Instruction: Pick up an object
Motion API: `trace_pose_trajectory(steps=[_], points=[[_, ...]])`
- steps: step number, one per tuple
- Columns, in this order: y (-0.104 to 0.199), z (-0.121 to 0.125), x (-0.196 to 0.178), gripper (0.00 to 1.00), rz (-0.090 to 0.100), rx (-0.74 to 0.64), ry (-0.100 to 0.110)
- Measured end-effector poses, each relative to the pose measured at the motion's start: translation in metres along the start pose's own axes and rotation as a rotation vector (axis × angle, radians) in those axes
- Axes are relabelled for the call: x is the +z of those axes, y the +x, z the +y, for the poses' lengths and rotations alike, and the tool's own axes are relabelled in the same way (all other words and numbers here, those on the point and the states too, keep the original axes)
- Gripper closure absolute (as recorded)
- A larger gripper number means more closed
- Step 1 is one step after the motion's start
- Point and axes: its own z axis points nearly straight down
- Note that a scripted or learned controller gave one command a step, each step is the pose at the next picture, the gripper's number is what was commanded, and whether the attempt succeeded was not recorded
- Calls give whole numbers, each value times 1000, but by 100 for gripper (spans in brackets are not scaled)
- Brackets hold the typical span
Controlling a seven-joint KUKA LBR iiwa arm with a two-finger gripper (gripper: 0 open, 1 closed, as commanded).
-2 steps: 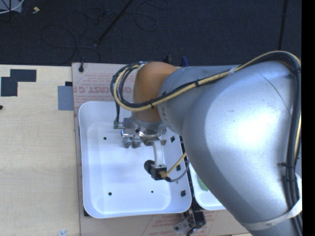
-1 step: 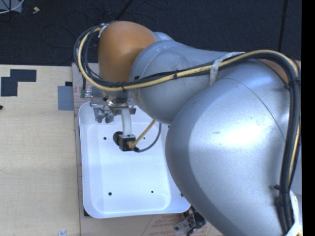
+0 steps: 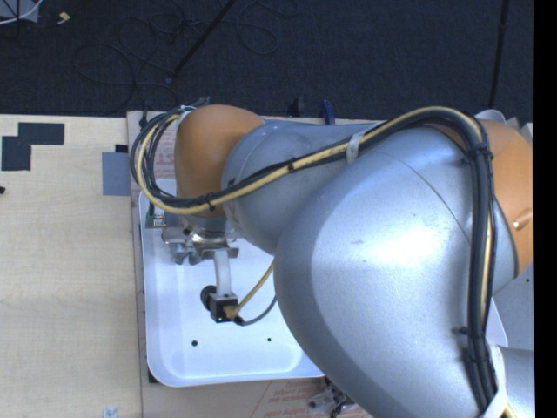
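The big grey arm reaches in from the right and covers most of the bins. Its orange band (image 3: pixel 209 151) sits over the back left part of the white bin (image 3: pixel 178 355). Below the band, the gripper (image 3: pixel 198 249) hangs low over the bin's left side, close to the left wall. The arm hides whatever lies under it and further right.
A pale wooden bench top (image 3: pixel 65 268) lies left of the bin, with dark square patches (image 3: pixel 113 172) near its back. Brown cardboard (image 3: pixel 291 399) shows at the bin's front edge. Dark cloth with cables (image 3: pixel 261 33) hangs behind.
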Motion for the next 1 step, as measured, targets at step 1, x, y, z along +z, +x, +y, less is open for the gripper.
trace_pose_trajectory(steps=[1], points=[[2,-112,11,100,2,-2,-6]])
